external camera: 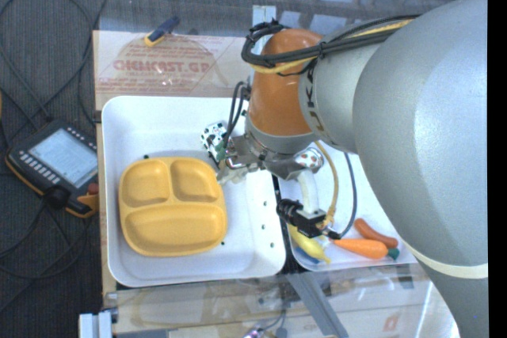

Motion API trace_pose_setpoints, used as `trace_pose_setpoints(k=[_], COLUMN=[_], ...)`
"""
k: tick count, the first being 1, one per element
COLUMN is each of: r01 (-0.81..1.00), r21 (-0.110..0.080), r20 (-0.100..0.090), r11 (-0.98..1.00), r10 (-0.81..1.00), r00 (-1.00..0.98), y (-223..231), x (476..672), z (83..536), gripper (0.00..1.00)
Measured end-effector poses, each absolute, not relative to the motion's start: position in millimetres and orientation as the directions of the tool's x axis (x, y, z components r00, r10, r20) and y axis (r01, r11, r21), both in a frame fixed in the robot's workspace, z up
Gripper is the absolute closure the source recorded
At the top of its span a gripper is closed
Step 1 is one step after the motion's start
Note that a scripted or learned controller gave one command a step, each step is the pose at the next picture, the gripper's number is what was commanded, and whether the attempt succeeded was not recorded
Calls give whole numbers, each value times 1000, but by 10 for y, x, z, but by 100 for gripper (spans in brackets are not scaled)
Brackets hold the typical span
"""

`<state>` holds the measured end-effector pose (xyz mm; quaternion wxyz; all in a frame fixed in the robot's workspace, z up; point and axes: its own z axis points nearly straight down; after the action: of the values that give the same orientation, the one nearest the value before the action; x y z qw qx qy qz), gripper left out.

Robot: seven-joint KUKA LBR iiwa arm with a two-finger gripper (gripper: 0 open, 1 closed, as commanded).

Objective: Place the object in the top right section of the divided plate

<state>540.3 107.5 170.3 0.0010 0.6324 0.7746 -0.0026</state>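
Note:
A yellow divided plate [173, 206] lies in the left white bin [142, 119], with two small sections at its top and one wide section below. My gripper [227, 162] hangs just off the plate's top right corner, under the arm's orange band [277, 103], and the wrist hides most of it. A small white, green and black object [211, 137] sits right against the gripper's upper left side, above the plate's top right section. Whether the gripper holds it cannot be made out.
The right bin [317, 261] holds a carrot [362, 248], a yellow banana-like piece [310, 244] and a red sausage shape [372, 231]. The grey arm covers most of that bin. A pendant [55, 162] lies off the bench's left side.

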Motion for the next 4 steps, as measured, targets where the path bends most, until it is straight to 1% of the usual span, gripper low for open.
trace_pose_setpoints(k=[1, 2, 3, 4], r01=[998, 998, 998, 997], r21=[-5, 6, -1, -5], r20=[-3, 13, -5, -3], r11=[67, -62, -69, 83], r10=[998, 998, 998, 997], r00=[-67, 62, 69, -83], y=[1077, 1164, 944, 1433], x=[5316, 5453, 5442, 5289], z=[1343, 933, 2111, 1745], gripper=[100, 100, 100, 100])
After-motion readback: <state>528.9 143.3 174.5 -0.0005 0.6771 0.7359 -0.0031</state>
